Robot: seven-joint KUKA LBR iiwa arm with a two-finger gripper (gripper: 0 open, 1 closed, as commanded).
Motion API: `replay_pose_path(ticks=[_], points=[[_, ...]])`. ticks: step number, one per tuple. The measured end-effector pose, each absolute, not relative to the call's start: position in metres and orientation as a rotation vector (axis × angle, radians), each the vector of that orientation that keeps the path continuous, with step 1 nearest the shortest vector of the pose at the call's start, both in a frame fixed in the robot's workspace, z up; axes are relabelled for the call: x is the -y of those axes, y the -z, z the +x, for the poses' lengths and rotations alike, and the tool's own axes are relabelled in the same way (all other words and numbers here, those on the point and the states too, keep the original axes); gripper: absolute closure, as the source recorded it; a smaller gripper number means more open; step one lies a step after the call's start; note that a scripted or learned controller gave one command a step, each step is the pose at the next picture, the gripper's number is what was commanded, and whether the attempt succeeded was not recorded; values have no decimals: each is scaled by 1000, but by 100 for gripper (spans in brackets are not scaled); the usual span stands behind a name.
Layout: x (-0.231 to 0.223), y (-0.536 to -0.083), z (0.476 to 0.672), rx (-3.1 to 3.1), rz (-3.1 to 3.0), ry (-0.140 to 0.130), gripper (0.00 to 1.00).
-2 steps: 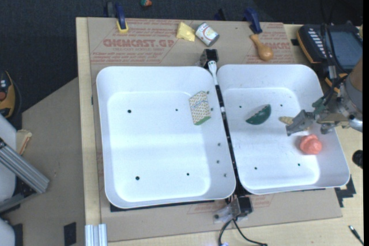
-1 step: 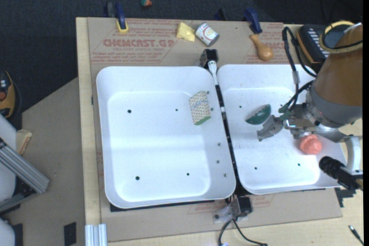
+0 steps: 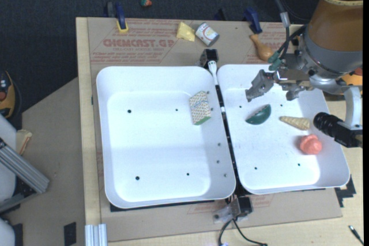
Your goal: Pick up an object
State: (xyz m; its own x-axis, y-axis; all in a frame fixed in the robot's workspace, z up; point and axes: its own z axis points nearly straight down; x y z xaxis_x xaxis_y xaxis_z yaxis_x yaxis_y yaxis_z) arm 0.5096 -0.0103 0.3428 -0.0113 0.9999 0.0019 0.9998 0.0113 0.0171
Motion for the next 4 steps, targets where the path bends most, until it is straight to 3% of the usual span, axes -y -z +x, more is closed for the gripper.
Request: replay_pose_path(ticks=[1,2,3,4], points=[[-11,-177,547,-2230,2223,9,0],[10,-499,577,-2211,2208,-24,0],[-94,-370,514,-2241,2218,16,0],[-88,-387,519,-2222,2217,-4,100]])
